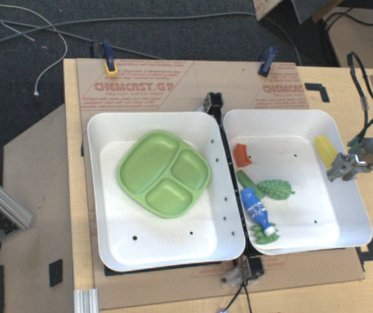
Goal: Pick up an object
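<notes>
Gripper [342, 168] hanging at the right bin's [343, 233] right rim, finger state can't tell, nothing visibly pinched; nearest pick candidate is the yellow corn [326, 150], sitting just left and a bit up from it, long axis running up-left to down-right. Left bin [102, 175] is holding only a green divided plate [164, 173]. Right bin is holding an orange block [240, 154], green leafy piece [274, 188], blue bottle [255, 210] lying along its left wall, then the corn by the right wall.
</notes>
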`<state>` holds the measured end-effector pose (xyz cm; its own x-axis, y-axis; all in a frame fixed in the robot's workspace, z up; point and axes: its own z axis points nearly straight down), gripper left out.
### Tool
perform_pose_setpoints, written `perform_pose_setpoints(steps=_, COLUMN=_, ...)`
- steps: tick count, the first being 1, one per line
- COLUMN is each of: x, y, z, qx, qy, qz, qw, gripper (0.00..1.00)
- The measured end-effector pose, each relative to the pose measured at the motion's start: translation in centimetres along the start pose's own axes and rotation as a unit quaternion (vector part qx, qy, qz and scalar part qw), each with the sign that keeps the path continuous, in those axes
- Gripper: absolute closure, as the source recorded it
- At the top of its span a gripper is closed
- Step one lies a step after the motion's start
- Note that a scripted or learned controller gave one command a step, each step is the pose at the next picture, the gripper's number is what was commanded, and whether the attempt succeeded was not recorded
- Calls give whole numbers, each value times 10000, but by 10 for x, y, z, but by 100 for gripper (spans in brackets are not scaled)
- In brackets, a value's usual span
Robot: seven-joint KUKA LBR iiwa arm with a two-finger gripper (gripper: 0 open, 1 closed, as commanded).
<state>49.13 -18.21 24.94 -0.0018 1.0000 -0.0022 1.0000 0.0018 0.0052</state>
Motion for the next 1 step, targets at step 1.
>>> perform_pose_setpoints(steps=1, x=49, y=23, z=12, qx=29, qy=17, qz=-22, qw=10000, gripper=100)
